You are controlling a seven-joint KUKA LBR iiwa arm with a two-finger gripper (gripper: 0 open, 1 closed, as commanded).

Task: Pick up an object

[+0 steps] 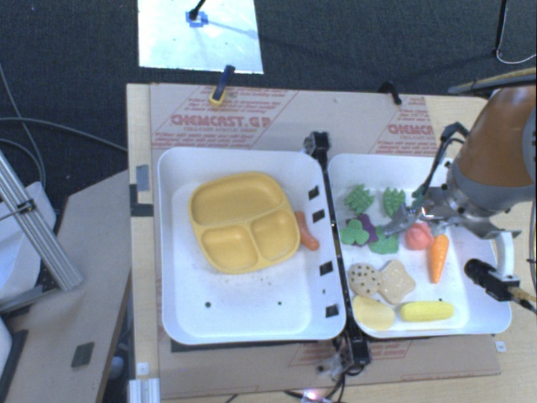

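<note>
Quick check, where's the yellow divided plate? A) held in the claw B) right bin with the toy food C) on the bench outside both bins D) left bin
D: the yellow divided plate lies flat in the left bin, with a small orange piece at its right edge; the toy food sits in the right bin.

In the right bin (pixel 495 313), 10 small toy foods are seen. Toward its far edge, 2 green leafy pieces (pixel 359 198) (pixel 394 201) lie side by side. Nearer its left wall, a purple grape cluster (pixel 362 228) rests against a green leaf piece (pixel 384 243). A red strawberry-like piece (pixel 418 238) is placed mid-bin, with an orange carrot (pixel 437 257) just beside it, lying lengthwise. Along the near edge are laid a speckled cookie (pixel 362 278), a toast slice (pixel 396 280), a pale yellow round piece (pixel 374 313) and a yellow banana-like piece (pixel 427 311).

In the left bin (pixel 252 317), a yellow 3-compartment plate (pixel 243 221) sits flat, and an orange sausage-shaped piece (pixel 306 231) lies touching its right rim.
</note>
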